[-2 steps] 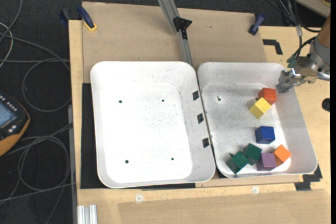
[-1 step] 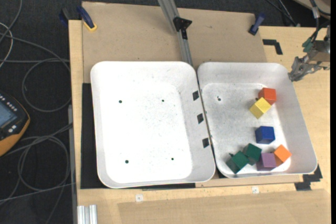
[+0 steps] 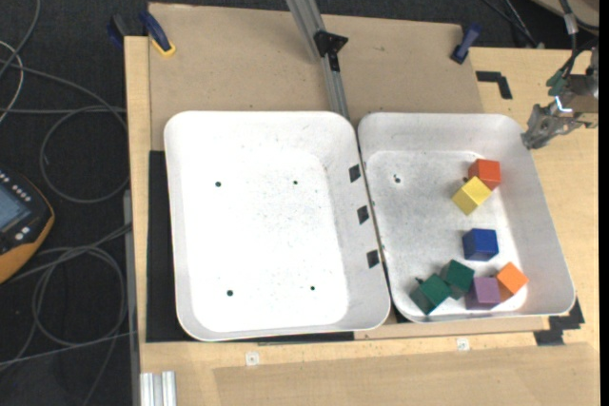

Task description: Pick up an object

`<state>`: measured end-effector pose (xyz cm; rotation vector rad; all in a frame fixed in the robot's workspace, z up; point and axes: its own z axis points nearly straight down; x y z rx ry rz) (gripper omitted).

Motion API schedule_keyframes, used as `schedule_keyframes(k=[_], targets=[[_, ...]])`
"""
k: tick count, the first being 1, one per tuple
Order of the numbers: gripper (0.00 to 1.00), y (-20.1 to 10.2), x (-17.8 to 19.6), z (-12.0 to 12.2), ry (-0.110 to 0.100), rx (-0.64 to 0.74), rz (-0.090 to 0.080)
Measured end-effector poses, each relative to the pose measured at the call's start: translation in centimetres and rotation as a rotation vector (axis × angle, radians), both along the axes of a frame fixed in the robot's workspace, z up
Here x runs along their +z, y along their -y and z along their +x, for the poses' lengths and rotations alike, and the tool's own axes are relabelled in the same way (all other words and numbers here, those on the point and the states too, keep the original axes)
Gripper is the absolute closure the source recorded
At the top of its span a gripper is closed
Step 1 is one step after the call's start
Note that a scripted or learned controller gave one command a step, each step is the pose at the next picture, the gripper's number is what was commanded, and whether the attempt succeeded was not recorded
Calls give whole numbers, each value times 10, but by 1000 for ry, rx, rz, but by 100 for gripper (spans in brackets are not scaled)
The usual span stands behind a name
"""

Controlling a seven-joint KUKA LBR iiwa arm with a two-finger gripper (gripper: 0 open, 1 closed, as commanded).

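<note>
The hand [image 3: 539, 133] hangs beside the right bin [image 3: 419, 204] holding coloured blocks [image 3: 481, 242].

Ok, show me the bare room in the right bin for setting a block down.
Free: right bin floor left of the yellow block and blue block, up to the divider wall. Crowded: near corner, around the green blocks, purple block and orange block.

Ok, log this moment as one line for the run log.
gripper: at right bin's far right rim, holding nothing | blocks: all in right bin | left bin: no blocks | pick: not yet done
</note>
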<state>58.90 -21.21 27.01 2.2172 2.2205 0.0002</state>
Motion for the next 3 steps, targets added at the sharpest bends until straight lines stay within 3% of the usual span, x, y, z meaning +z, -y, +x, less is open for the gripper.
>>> schedule_keyframes(k=[3], targets=[[100,-140,6,-29,-3,6,6]])
